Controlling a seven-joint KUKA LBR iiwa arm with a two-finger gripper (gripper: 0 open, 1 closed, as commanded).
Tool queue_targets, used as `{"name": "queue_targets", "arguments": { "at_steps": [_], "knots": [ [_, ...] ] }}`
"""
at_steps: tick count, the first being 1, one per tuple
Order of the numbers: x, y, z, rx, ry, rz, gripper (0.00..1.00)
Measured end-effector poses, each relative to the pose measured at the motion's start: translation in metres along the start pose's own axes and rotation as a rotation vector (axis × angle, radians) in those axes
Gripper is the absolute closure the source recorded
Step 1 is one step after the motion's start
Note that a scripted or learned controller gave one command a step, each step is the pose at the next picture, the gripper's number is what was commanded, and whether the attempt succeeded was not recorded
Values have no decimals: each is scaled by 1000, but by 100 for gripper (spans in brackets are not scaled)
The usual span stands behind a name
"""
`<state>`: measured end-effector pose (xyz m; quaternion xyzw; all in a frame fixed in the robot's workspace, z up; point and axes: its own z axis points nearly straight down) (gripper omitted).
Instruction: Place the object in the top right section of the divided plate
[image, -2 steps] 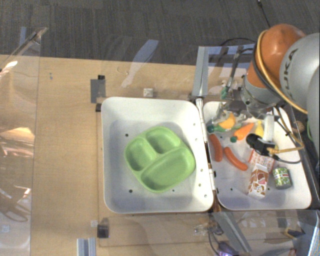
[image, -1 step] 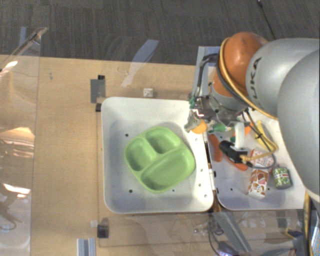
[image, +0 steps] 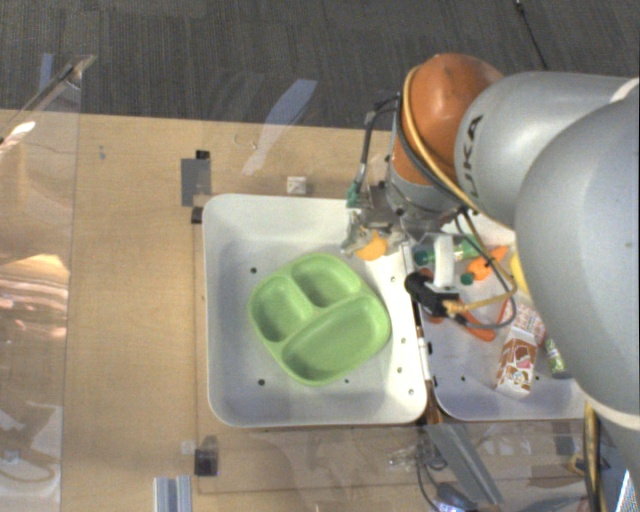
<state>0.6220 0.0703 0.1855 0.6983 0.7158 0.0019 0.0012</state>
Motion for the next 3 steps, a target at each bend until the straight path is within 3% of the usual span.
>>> {"name": "queue_targets", "arguments": {
  "at_steps": [1,2,3],
  "knots": [
    [0,0,0,0,0,0,0],
    [1,2,-12,-5,1,-4,100],
    [-48,-9,0,0,-1,-142,100]
  ]
}}
